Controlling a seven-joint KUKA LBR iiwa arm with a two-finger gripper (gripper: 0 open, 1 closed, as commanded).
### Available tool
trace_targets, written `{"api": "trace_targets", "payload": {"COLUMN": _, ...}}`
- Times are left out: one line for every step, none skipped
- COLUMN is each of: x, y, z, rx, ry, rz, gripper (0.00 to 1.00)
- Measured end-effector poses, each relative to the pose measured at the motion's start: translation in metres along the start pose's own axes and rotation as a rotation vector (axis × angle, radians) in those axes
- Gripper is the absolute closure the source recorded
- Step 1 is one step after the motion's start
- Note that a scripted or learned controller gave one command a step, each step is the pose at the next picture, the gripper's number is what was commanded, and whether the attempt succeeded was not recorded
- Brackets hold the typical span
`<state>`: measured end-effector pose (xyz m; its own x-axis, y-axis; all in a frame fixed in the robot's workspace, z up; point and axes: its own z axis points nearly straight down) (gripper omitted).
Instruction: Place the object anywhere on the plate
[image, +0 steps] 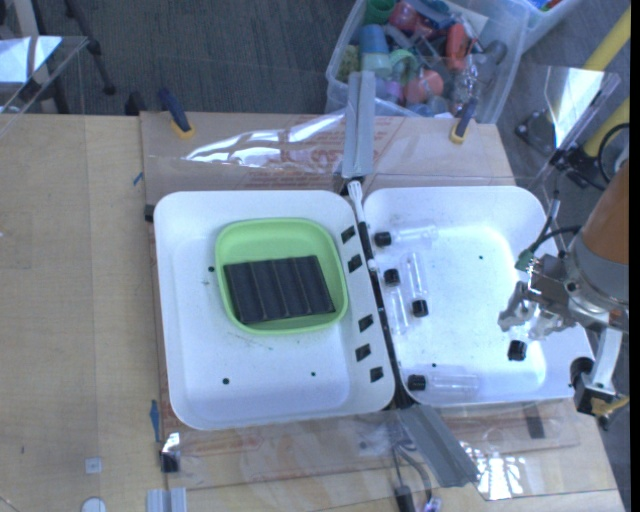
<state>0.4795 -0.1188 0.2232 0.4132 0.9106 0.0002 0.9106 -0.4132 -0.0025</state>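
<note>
A green square plate (232, 243) sits in the left white bin (190, 380). On it lies a dark grey ribbed rectangular block (278, 288), flat and inside the rim. Several clear plastic tubes with black caps are scattered in the right white bin (500, 215): one (408, 236) near the back, a pair (414, 288) in the middle, one (445, 381) at the front. My gripper (521, 322) hangs over the right side of the right bin, far from the plate. A small black piece (516, 350) lies just below it, and I cannot tell whether the two touch.
A row of black clips (362, 325) runs along the divider between the two bins. A clear box of colourful toys (425, 45) stands behind the bins. Cables and a yellow-and-black part (598, 395) hang by the arm at the right edge.
</note>
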Motion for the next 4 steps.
{"api": "trace_targets", "payload": {"x": 0.0, "y": 0.0, "z": 0.0, "rx": 0.0, "ry": 0.0, "rz": 0.0, "gripper": 0.0}}
{"api": "trace_targets", "payload": {"x": -0.015, "y": 0.066, "z": -0.171, "rx": -0.002, "ry": -0.001, "rz": -0.048, "gripper": 0.0}}
{"api": "trace_targets", "payload": {"x": -0.004, "y": 0.144, "z": -0.122, "rx": -0.002, "ry": -0.002, "rz": 0.044, "gripper": 0.0}}
{"api": "trace_targets", "payload": {"x": 0.043, "y": 0.148, "z": -0.106, "rx": -0.002, "ry": -0.001, "rz": 0.242, "gripper": 0.0}}
